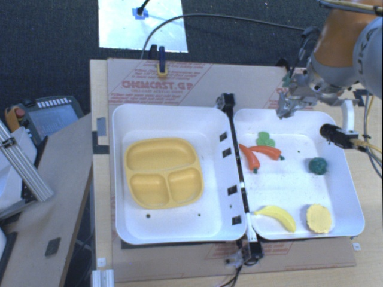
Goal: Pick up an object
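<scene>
Fingers of the gripper sit in the upper right of the frame, at the top rim of the right bin; too small and blurred, cannot tell whether they are spread or pressed together. Nothing visible between them. Grey arm with orange band rises toward the top right corner.

Right bin contents: green leafy piece near the top left of the bin, orange carrot just below it, touching or nearly so, red chili just left, slanting down. Dark green round piece at right middle, well apart from these. Yellow banana at lower left of the bin, yellow round piece near it at lower right.

Left bin holds a yellow divided tray, three compartments. Both bins rest on the desk, over a cardboard sheet with red print.
</scene>
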`<state>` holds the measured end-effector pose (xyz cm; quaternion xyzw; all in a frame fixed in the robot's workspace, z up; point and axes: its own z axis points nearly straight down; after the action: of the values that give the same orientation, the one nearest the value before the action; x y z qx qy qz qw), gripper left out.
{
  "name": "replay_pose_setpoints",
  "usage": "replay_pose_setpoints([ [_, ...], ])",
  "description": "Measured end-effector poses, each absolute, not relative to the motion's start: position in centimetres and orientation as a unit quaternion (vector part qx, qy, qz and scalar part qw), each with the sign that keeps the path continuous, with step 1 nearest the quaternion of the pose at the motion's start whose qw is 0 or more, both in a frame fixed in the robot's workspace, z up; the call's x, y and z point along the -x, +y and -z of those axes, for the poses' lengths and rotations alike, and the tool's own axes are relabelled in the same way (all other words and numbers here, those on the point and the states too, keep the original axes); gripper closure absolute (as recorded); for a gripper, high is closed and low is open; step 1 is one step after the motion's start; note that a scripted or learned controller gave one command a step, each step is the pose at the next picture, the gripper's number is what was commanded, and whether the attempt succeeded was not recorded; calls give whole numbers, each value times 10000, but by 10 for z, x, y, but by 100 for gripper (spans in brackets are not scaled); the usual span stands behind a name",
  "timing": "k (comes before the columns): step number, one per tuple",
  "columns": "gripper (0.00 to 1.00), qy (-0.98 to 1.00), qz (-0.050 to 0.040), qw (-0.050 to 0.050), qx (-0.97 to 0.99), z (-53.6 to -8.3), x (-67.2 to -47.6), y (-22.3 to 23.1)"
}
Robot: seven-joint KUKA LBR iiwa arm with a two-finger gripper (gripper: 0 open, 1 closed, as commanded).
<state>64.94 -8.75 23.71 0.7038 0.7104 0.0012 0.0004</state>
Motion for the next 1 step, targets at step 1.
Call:
replay_pose_setpoints([
  [1, 100, 7104, -9, 0, -7038, -241, -642, -29],
])
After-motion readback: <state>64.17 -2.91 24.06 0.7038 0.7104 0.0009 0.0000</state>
